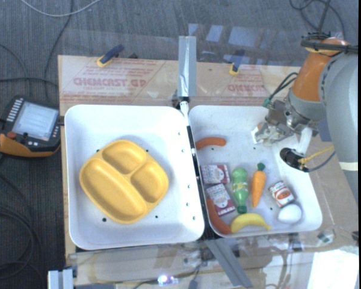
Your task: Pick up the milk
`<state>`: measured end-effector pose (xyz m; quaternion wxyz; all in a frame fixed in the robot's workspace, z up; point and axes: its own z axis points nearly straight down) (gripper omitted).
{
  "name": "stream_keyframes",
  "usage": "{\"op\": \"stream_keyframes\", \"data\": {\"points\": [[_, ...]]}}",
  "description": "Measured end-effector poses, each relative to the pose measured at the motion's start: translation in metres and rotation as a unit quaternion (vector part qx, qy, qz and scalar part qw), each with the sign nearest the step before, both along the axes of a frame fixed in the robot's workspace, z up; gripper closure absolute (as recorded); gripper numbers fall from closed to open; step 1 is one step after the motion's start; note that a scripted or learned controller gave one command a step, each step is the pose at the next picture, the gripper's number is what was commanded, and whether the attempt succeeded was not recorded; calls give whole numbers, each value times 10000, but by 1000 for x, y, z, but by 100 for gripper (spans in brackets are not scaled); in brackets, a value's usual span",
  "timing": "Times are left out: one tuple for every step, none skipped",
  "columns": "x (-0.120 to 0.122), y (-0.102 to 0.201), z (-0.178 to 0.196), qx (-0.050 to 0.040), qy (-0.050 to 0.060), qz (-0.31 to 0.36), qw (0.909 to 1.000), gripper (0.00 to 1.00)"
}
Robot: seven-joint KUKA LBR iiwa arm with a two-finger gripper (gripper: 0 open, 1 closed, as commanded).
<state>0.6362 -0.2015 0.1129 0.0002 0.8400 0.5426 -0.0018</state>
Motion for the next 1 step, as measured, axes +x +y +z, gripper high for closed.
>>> {"op": "stream_keyframes", "data": {"points": [[32,80,109,-2,-5,-407,9992,100]]}}
